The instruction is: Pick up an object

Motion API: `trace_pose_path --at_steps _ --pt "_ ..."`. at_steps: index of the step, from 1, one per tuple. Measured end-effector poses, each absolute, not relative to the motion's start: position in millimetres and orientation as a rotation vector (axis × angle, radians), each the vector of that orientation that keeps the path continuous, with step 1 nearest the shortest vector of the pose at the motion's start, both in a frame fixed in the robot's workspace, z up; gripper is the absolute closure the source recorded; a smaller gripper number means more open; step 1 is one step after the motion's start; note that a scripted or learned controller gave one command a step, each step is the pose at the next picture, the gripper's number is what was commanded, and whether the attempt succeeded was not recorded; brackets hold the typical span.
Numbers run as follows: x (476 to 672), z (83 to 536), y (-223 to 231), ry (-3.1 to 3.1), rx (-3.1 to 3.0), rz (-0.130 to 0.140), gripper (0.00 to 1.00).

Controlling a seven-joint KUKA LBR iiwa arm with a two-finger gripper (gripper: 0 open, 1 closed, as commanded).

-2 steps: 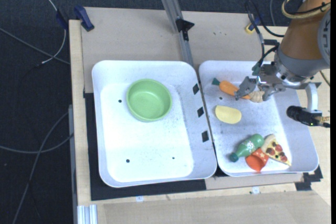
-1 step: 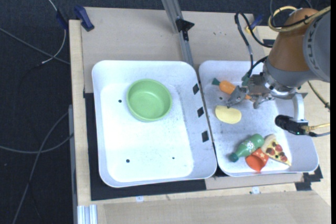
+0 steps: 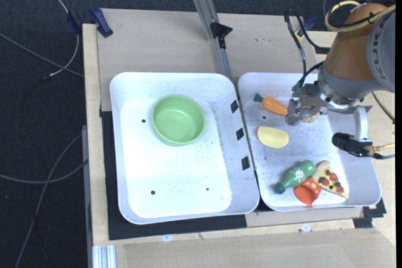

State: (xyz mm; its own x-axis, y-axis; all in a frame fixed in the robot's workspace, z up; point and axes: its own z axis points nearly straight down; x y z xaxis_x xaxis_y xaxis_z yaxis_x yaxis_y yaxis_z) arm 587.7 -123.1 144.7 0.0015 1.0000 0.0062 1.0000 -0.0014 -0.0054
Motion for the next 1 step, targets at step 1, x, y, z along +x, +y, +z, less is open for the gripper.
trace_pose_path --at_steps 1 --pt "591.4 190.4 -123.7 -2.226 -2.224 -0.008 1.0"
